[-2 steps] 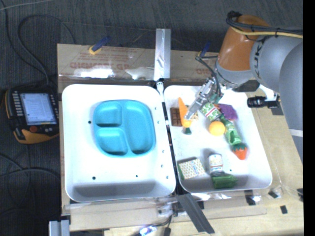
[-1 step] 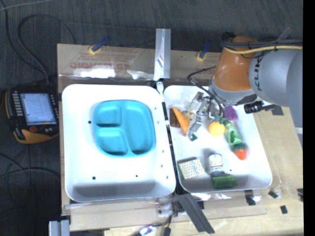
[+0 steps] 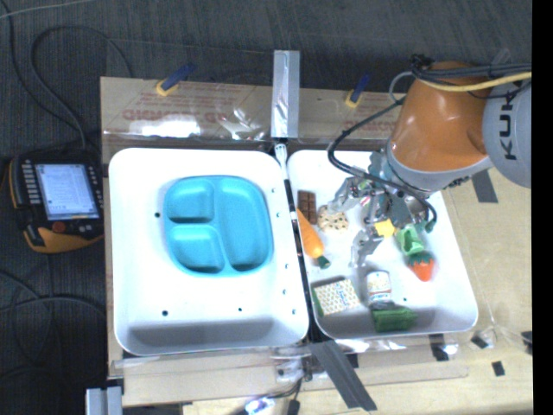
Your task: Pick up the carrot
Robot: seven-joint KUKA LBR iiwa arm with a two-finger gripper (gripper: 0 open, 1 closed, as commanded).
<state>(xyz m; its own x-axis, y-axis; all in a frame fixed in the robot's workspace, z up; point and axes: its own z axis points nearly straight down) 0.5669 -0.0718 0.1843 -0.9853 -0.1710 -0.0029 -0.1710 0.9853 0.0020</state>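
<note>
Worktop with two bins; right bin holds the clutter. End effector, fingers apparently spread and empty, hangs mid-bin. Carrot lies against the left wall: likely light, rigid, smooth; grip across its thick middle.

A light wooden bench fills the middle of the frame, set on dark carpet. Two shallow white bins rest directly on it side by side, the left bin at centre left and the right bin at centre right (their inner rims touching). Crumpled clear plastic sheeting lies along the bench's upper edge.
</note>
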